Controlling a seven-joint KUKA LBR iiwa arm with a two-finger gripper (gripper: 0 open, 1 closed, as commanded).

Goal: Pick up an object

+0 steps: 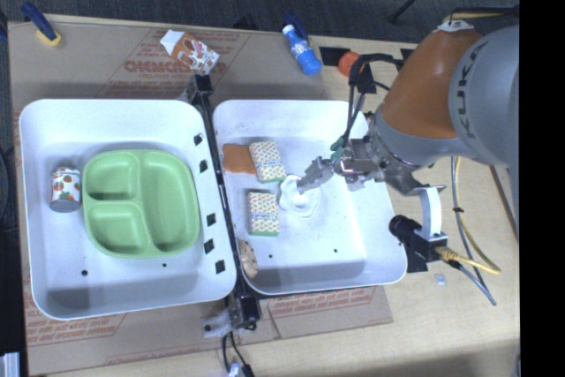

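- Grey metal fingers of the gripper (305,183) reach down and to the left into the right bin (353,256), their tips at a small white object (297,197) near the bin's middle.
- Whether the fingers are parted or closed on that white object cannot be told; the tips and the object blur together, and no grip is clearly visible.
- White object lies on the bin floor, just right of the lower of two patterned sponge-like blocks.
- Arm (441,93) comes in from the right, its orange band above the wrist, the grey wrist bent so that the gripper slants toward the bin's centre.
- Upper patterned block (267,161) sits beside a flat orange-brown piece (237,158) near the bin's left wall; the lower patterned block (264,214) lies below them, apart from both.
- Small brownish thing (248,259) rests at the right bin's lower left corner, too unclear to name.
- Left bin (44,278) holds a green divided tray (141,201) and, to its left, a small can (64,189) lying close to the wall.
- Blue bottle (302,51) and a small printed carton (190,51) lie on the bench beyond the bins.
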